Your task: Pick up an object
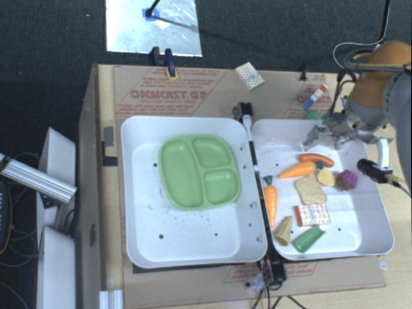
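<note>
Tray (198,171), green and sectioned, lies alone in the left bin (138,237). Toy foods crowd the right bin (373,227): carrot (270,202), sausage (316,160), cracker (310,189). Above its far corner hovers the tool (335,134); whether released or clenched, I cannot tell. Best target: the carrot, lying apart.

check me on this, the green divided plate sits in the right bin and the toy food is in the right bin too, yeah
Not quite. The camera view shows the green divided plate in the left bin, alone. The toy food, such as the carrot, is in the right bin as you said.
</note>
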Available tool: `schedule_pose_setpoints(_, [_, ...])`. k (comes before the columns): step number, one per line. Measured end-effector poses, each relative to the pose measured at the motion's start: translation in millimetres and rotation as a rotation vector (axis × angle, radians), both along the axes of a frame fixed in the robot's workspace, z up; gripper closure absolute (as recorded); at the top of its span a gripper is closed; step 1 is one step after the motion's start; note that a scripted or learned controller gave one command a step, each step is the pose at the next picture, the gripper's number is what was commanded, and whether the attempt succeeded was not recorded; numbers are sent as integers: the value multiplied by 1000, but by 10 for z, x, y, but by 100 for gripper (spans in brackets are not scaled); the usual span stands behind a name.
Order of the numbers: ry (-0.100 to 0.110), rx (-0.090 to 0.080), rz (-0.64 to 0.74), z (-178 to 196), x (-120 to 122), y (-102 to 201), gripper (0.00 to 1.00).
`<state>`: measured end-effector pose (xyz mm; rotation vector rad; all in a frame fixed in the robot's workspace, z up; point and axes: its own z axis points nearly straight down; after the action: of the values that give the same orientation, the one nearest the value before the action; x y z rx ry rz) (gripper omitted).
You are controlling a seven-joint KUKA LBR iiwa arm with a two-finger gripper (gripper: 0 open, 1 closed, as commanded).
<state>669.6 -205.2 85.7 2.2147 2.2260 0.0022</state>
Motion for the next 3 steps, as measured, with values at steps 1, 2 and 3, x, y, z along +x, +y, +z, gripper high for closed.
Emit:
schedule_pose_setpoints(1, [0,0,0,0,0,0,0])
schedule_pose_setpoints(2, [0,0,0,0,0,0,0])
schedule_pose_setpoints(3, [0,0,0,0,0,0,0])
